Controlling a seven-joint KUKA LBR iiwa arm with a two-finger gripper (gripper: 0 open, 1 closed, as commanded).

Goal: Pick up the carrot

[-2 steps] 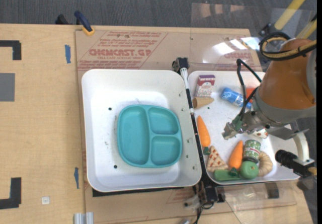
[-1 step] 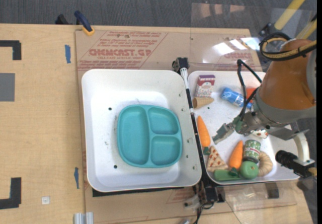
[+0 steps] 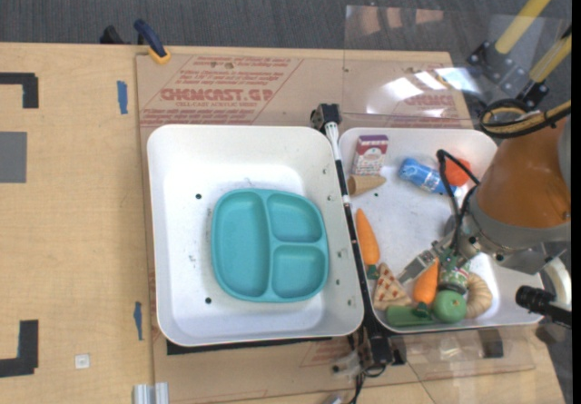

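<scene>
The carrot (image 3: 366, 237) lies in the right bin (image 3: 404, 211), hard against its left wall, long axis running roughly twelve to six o'clock with the fatter end toward six. It looks like a toy: smooth orange plastic, so I'd judge it light, stiff and a bit slick, likely to squirt out of a pinch near the taper. The middle of its body, gripped across the width, seems the safest hold, though the wall just beside it leaves little room for a finger on that side.

The gripper (image 3: 439, 261) is down in the same bin at about four o'clock from the carrot, over a jumble of play food. Its metal fingers (image 3: 419, 263) stand spread apart, and a second, stubbier orange piece (image 3: 427, 281) sits right at them, touching or nearly so; I can't say it is clamped. A pizza slice (image 3: 388, 285) and a green apple (image 3: 448, 305) crowd the six o'clock end.

The left bin (image 3: 182, 175) holds a teal divided plate (image 3: 270, 245). Both bins rest on cardboard over a pale wooden bench (image 3: 64, 239), with grey carpet at twelve o'clock.
</scene>
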